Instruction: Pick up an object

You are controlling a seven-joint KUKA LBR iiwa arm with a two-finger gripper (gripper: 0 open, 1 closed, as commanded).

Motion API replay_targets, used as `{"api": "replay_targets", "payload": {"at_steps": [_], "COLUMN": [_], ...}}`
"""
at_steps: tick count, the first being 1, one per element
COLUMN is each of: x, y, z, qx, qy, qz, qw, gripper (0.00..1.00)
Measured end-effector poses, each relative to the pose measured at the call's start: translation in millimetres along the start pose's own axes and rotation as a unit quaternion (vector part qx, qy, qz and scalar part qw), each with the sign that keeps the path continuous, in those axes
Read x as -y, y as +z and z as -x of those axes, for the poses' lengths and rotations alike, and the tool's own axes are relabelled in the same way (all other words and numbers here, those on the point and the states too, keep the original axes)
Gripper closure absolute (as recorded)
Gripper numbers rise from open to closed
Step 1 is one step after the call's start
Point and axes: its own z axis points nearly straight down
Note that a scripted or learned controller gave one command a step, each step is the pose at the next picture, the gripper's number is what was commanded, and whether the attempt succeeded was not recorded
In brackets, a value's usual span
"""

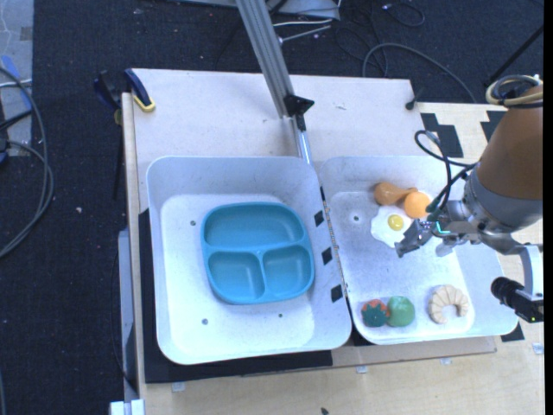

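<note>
Nothing is lifted yet: the two-finger gripper (pixel 425 237), whose opening I cannot tell, hovers just right of the flat white-and-yellow fried egg (pixel 390 225).

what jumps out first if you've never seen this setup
The blue divided tray sits alone in the left bin. In the right bin, the gripper hangs beside a fried egg and an orange, with a croissant nearer the front.

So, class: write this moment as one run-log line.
gripper: over right bin, beside fried egg | holding: nothing seen | tray: left bin
</note>
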Motion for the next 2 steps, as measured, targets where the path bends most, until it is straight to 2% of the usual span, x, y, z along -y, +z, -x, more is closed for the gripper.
{"api": "replay_targets", "payload": {"at_steps": [1,2], "x": [-1,-6], "y": [-1,61], "z": [0,-1], "qx": [0.000,0.000], "qy": [0.000,0.001], "qz": [0.001,-0.001], "qw": [1.0000,1.0000], "gripper": [0.00,0.00]}}
